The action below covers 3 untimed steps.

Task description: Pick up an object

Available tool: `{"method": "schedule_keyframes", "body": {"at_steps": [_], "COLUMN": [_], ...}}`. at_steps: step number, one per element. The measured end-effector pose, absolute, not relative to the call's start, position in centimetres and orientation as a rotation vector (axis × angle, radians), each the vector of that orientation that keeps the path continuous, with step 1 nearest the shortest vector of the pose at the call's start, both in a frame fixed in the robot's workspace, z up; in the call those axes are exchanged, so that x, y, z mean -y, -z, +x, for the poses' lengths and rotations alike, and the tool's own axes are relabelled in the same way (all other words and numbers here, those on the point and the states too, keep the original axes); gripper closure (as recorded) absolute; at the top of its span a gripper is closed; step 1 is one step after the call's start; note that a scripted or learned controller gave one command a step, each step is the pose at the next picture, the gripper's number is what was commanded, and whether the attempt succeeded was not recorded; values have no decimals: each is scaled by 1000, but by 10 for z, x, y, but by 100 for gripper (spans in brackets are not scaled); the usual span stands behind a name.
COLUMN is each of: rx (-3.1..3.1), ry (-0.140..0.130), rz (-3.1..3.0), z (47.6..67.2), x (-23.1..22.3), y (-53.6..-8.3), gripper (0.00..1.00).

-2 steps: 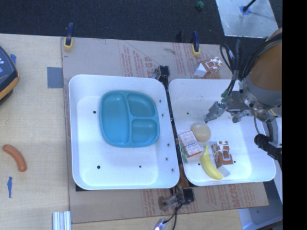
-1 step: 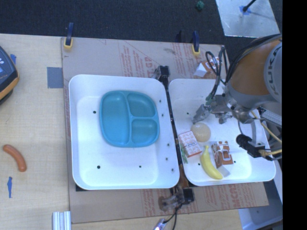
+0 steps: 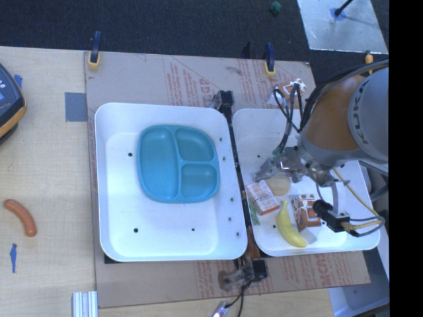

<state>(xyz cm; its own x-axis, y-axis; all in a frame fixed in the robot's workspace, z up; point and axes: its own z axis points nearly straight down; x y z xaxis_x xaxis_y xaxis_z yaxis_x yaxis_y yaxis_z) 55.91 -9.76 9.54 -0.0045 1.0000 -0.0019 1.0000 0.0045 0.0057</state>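
Gripper [image 3: 281,167]: you see it low in the right bin, under the grey wrist and the orange band; metal parts show at the arm's tip, but you cannot tell how it is set, and nothing shows as held.
Arm [image 3: 344,121]: reaches in from your right, covering much of the right bin's upper half.
Right bin [image 3: 254,127]: white, shallow; holds the loose objects.
Round pale item [image 3: 279,185]: lies directly below the gripper tip, touching or just beside it; you cannot tell which.
Small box [image 3: 262,197]: orange and white, near the bin's left wall, just left of the pale item.
Banana [image 3: 289,226]: yellow, lies lengthwise near the front wall, just below the box.
Brown packet [image 3: 307,212]: just right of the banana.
Left bin [image 3: 115,197]: white; holds a blue divided plate [image 3: 178,162], lying flat, three compartments.
Bench [image 3: 43,177]: a sausage [image 3: 21,216] lies well left of both bins.
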Motion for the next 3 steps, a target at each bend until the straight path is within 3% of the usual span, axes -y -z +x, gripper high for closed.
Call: {"method": "schedule_keyframes", "body": {"at_steps": [1, 2, 3], "rx": [-2226, -2228, -2226], "ry": [2, 6, 2], "rz": [2218, 2218, 2219], "z": [609, 568, 601], "x": [126, 97, 120], "y": [-92, -91, -92], "gripper": [0, 0, 0]}}
